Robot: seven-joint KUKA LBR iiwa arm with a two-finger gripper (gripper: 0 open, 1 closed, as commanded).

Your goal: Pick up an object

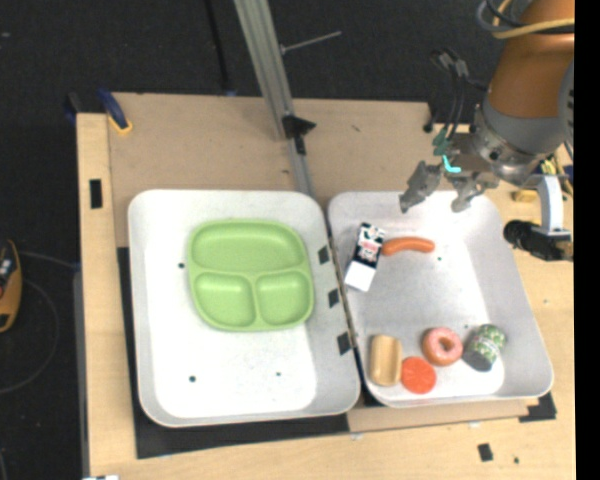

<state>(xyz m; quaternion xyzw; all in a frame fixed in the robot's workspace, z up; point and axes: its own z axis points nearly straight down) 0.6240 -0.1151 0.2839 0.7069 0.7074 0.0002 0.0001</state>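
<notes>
Overhead view of the bench (210, 148), with places given relative to the right bin (500, 268). Directly to its left, edge to edge with it, sits the left bin (160, 368), which holds a green three-compartment plate (250, 273). Above the right bin's far right corner hangs the arm (530, 78), its orange band uppermost, and below the wrist the gripper (442, 190) hovers over the bin's far rim with its two fingers spread apart and nothing between them. Inside the right bin lie the candidate objects: a small black-and-white carton (364, 256) against the bin's left wall in its far half; an orange hot dog toy (408, 247) just beside the carton, toward the bin's middle; and, along the near wall, a tan bread-like cylinder (384, 359), a red-orange round piece (417, 375), a pink doughnut (442, 345) and a green-speckled dark ball (485, 347), set close together in a row. The step in hand appears to be the approach, since the tool is released, raised and apart from every object. The hot dog toy lies nearest beneath the gripper and seems the likeliest target. The next move would call for descending into the bin, straddling the toy across its narrow width, and closing without snagging the adjacent carton.
</notes>
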